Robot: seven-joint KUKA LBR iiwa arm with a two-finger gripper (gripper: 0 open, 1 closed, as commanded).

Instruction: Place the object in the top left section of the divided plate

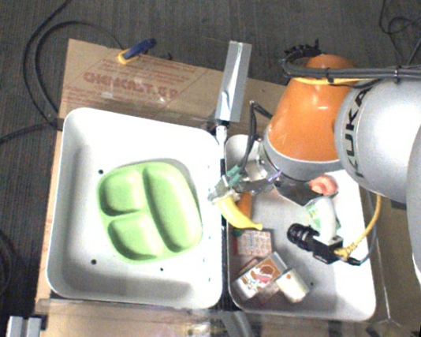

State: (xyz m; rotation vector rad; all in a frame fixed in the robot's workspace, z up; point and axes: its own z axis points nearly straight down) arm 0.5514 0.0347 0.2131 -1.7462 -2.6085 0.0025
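Observation:
A light green divided plate (150, 210) with three sections lies in the left white bin (67, 260). My gripper (230, 183) hangs over the rim between the two bins, just right of the plate. A yellow banana (239, 215) lies right below it, its upper end touching the gripper's tip and its other end pointing down-right into the right bin (348, 299). A small orange thing (245, 203) sits against the banana. Whether the banana is gripped is hidden by the wrist.
The right bin also holds a white bottle with a pink cap (324, 203), a flat printed packet (254, 244) and two small cartons (259, 279) (292, 285). The grey and orange arm (338, 121) covers the bin's back half.

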